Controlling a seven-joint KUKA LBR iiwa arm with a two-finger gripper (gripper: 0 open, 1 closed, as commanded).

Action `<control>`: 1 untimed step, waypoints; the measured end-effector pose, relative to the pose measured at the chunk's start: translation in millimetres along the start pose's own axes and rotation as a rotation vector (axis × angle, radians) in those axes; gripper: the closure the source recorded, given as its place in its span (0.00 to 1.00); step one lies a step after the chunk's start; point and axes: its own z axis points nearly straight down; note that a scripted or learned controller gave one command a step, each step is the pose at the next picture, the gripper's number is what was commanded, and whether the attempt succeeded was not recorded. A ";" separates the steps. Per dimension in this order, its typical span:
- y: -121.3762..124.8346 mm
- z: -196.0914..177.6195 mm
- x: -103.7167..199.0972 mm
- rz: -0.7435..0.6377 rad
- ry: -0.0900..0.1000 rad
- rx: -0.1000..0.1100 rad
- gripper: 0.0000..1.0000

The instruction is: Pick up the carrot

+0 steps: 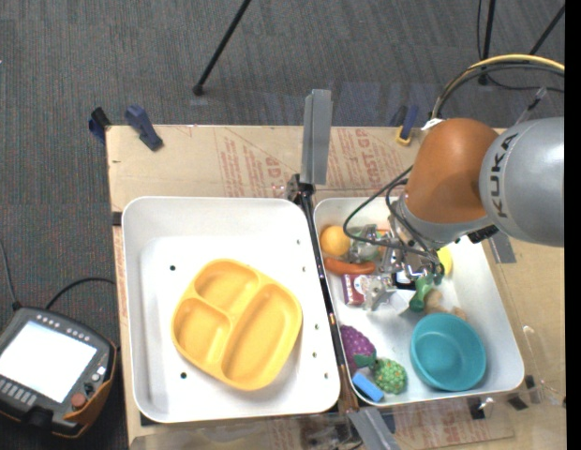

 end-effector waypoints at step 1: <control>-49.4 -0.5 1.3 0.003 -0.002 0.000 0.00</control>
